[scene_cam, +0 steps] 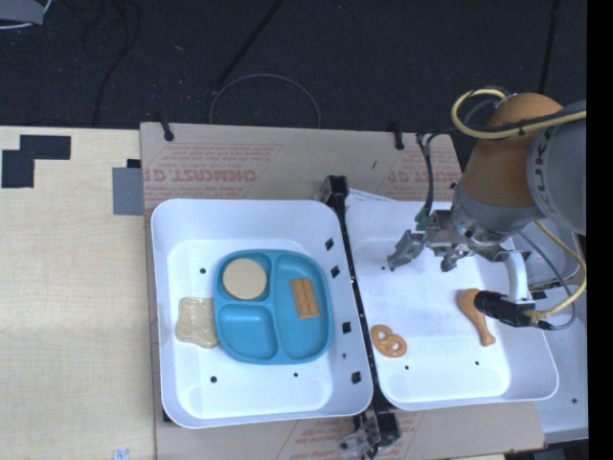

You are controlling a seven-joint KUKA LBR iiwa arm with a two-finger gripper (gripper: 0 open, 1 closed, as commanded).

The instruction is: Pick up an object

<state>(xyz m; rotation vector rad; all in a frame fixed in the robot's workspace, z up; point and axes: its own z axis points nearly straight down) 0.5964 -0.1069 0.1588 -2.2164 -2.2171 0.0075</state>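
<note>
Pretzel (388,341) is the thing you should look at first: it lies flat on the floor of the right bin (450,381), near the divider between the two bins, and nothing touches it. The end effector (428,249) hangs over the upper part of the same bin, and from it the pretzel lies toward the lower left in the picture, a clear way off, with bare white floor between them. Its two fingers are spread apart, one reaching left and one to the right, and you can see that nothing is between them.

A second candidate is the drumstick (475,314), lying on the bin floor toward the lower right of the end effector. Its long axis runs at a slant from upper left to lower right, and its lower end sits just beside a black cable part of the arm, so I judge it the more awkward one to take.

The pretzel is round and has no long axis, so the turn of the wrist matters little there. In my judgement, the coming move is a shift down-left and then a descent.

The left bin (182,391) holds a blue tray (254,338) with food pieces; it is farther away, across the divider.
</note>
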